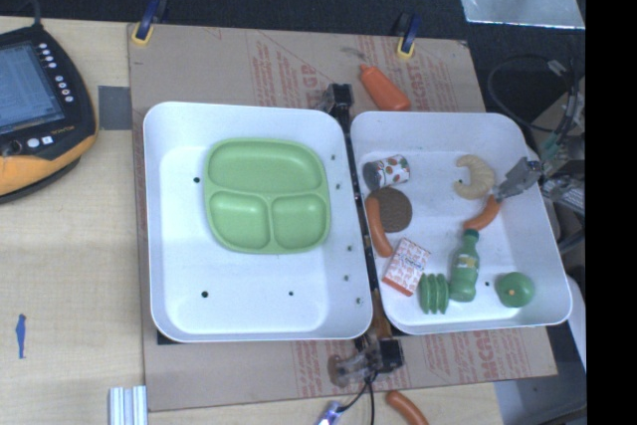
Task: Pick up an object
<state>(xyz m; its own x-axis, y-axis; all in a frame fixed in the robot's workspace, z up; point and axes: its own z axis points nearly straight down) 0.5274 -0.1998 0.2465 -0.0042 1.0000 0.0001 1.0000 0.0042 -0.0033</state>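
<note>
Small curved orange carrot (484,213) lies at middle right, touching my gripper (516,180). I cannot tell whether I grip it. Nothing is lifted yet.

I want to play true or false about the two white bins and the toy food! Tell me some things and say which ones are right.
1. The green divided plate lies in the left bin. True.
2. The green bottle is in the left bin. False: it lies in the right bin, beside the green apple.
3. The claw is at the right bin's right side, near the croissant. True.
4. An orange carrot lies inside the green plate. False: it lies outside the bins, on the cardboard behind them.
5. A controller with a screen sits on the bench left of the bins. True.
</note>
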